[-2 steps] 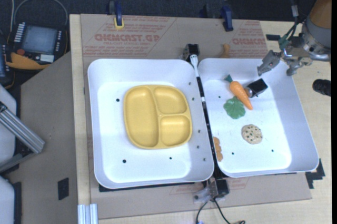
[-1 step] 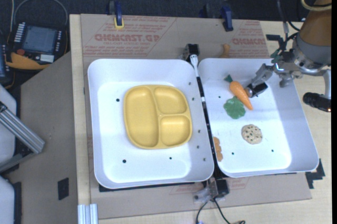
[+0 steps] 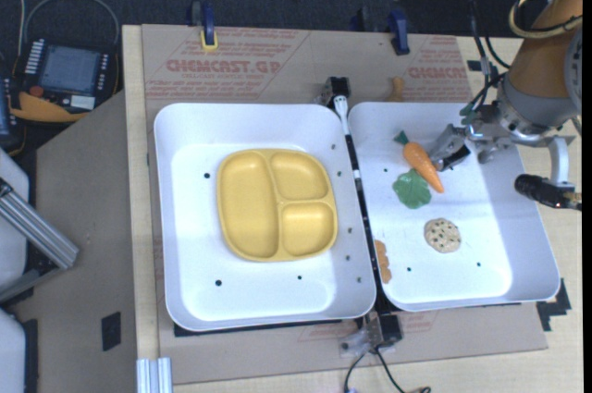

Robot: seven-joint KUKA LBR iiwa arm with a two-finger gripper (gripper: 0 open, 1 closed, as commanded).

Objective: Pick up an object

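Nearest me, a cookie point(image 3: 443, 235) lies flat in the right bin point(image 3: 490, 285). Just beyond it sits a green leafy piece point(image 3: 412, 189) touching the lower end of an orange carrot point(image 3: 424, 166), which lies at a slant. Past the carrot, the gripper point(image 3: 453, 151) hangs low over the bin — its dark fingers spread apart, nothing between them. In the left bin point(image 3: 185, 225) rests a yellow divided plate point(image 3: 276, 202).

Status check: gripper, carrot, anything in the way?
Gripper low in right bin, beside carrot. Carrot not held. Broccoli touching carrot; cookie apart.
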